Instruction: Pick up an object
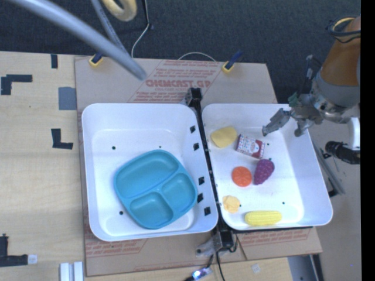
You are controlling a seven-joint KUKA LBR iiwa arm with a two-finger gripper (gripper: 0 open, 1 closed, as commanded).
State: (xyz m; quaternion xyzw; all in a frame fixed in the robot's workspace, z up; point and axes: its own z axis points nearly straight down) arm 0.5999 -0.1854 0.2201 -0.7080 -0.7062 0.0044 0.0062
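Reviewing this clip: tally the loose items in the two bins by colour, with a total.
Yellow: 3, a lemon-like piece, a small lump, a corn cob
Red: 1, a small carton
Orange: 1, a round fruit
Purple: 1, a grape bunch
Blue: 1, a divided plate in the left bin
Total: 7

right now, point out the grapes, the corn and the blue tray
grapes point(264, 170), camera view, middle of the purple bunch
corn point(262, 218), camera view, middle of the yellow cob
blue tray point(154, 187), camera view, divider between its compartments
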